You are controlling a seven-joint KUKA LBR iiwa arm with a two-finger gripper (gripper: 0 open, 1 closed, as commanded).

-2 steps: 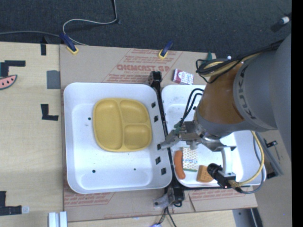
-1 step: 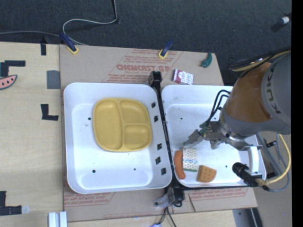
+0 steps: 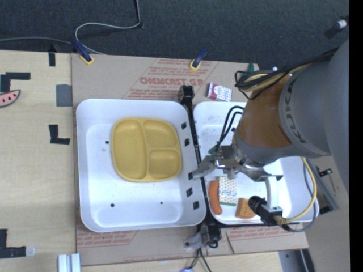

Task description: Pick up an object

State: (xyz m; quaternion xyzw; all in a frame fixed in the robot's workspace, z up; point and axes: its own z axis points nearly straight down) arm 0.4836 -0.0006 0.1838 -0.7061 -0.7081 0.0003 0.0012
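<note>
Red sausage-shaped toy (image 3: 214, 198), that looks like the nearest candidate. It lies in the right bin (image 3: 211, 119), at the near end, close along the wall next to the left bin (image 3: 96, 208). Just beside it sits a white patterned packet (image 3: 228, 191), and next to that an orange-brown chunk (image 3: 244, 209). All three are bunched together.

The gripper (image 3: 224, 168) hangs over that cluster, just above the packet's upper edge, with the bulky grey-and-orange arm (image 3: 272, 123) covering much of the bin. Whether the gripper is released or clenched, I cannot tell from here; the wrist hides it. Nothing is visibly held.

Here's the worry. Those pieces are packed tight, so a descent could land across two of them and push them apart rather than catch one. The sausage hugs the bin wall, and I'd guess a grab there risks knocking the wall or pinching only its tip. The flat packet may offer little to close on and could slide away.

The count: two white bins; one yellow divided plate (image 3: 146, 149) in the left bin, with three compartments; three small items in the right bin; one small red-and-white packet (image 3: 218, 92) lying outside on the cardboard (image 3: 164, 81); one arm.
</note>
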